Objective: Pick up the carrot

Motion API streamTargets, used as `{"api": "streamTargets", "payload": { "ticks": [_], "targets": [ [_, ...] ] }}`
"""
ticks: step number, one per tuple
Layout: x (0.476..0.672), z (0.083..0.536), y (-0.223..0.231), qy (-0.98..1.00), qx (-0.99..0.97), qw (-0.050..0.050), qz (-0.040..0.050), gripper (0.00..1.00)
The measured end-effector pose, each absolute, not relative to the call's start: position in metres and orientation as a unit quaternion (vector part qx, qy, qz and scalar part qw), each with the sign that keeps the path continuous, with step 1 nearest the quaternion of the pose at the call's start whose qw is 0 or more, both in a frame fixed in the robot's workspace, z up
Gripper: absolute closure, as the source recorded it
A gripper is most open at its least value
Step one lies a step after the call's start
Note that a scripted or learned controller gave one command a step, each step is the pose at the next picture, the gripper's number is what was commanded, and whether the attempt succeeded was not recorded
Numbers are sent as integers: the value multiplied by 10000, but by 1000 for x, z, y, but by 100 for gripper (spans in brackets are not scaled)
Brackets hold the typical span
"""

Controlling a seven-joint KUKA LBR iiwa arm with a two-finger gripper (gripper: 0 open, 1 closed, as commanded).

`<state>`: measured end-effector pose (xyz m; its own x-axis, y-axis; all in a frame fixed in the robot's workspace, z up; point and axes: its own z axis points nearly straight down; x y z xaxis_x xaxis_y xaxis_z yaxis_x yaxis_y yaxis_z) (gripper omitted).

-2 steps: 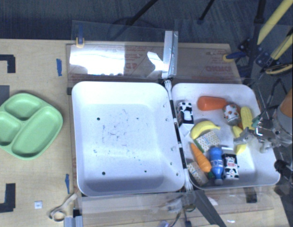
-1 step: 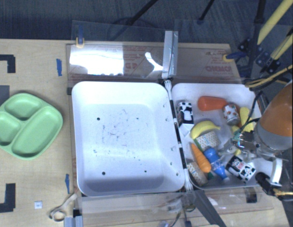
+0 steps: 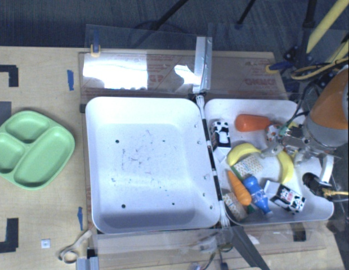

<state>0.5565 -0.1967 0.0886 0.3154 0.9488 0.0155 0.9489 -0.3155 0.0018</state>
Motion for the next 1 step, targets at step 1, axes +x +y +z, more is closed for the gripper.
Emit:
{"api": "streamTargets", "payload": {
  "ticks": [1],
  "targets": [
    [556,89,-197,-5851,-8109,38,-68,0]
  ]
}}
